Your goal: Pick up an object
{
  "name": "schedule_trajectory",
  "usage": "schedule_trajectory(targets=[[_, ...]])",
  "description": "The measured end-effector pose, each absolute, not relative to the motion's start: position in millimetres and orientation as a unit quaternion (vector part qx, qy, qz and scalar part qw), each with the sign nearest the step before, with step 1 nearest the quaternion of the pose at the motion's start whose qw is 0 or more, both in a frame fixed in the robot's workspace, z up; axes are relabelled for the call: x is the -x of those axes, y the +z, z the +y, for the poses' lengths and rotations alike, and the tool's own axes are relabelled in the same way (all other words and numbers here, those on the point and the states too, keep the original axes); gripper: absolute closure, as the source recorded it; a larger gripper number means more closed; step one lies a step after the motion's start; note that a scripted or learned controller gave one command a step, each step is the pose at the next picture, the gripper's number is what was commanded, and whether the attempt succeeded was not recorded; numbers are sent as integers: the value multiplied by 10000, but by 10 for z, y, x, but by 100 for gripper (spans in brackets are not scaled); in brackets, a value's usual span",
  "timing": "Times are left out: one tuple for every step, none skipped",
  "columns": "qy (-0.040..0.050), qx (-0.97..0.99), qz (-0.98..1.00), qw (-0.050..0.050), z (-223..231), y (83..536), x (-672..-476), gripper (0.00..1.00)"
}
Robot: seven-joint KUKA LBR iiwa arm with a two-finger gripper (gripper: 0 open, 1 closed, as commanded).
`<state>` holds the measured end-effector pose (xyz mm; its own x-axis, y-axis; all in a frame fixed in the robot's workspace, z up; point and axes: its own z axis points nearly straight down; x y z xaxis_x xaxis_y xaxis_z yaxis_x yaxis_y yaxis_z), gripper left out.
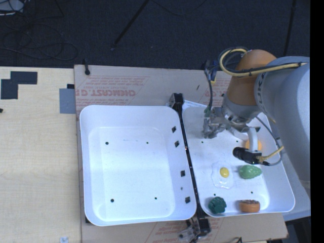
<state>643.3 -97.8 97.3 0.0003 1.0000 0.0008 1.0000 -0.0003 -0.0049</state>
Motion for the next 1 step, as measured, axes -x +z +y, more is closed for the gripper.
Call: schedule_trajectory(targets=[[14,7075,-7068,18,-981,973,-6433,0]])
